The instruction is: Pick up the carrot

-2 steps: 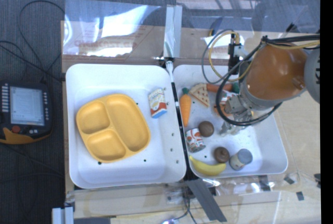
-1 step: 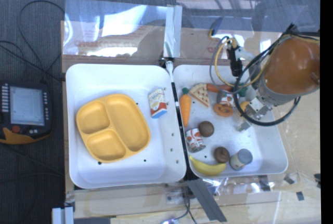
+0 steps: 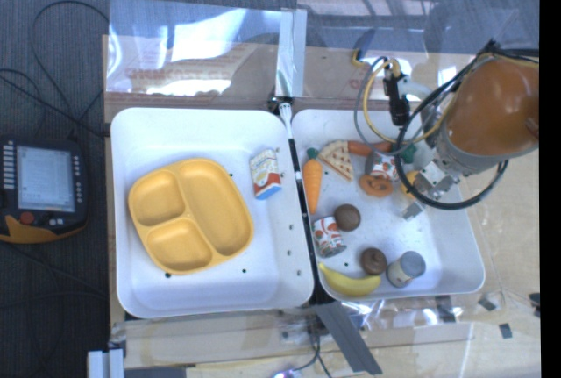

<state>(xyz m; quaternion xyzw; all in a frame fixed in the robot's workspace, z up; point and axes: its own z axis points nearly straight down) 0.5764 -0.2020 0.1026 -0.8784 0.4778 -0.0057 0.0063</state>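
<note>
Pincer (image 3: 419,192) sits low over the right side of the right bin (image 3: 456,275), hanging off the grey arm (image 3: 491,109) with its orange band, and honestly I can't tell whether it's open or closed, since the cables and wrist clutter that whole spot. Nothing looks caught in it, as far as I can make out. Just beside it there's a small can (image 3: 380,166) and an orange ring-shaped thing (image 3: 379,184), with a toast wedge (image 3: 337,160) a bit further left. Carrot (image 3: 311,179) is well apart from the pincer, lying flat at the far left of that same bin, right along the wall next to the divider between the two bins. Its long axis runs nearly straight up-and-down in the camera view, green top toward the far edge and thin tip pointing toward the near edge. So I'd call this the approach step, with no grab made yet. The next move, I reckon, needs a sideways travel leftward across the bin, then turning the wrist so the pincer closes across the narrow width. The tight bit is the bin wall crowding one side. Left bin (image 3: 140,280) has a yellow divided plate (image 3: 188,214) and a small carton (image 3: 266,173).
</note>
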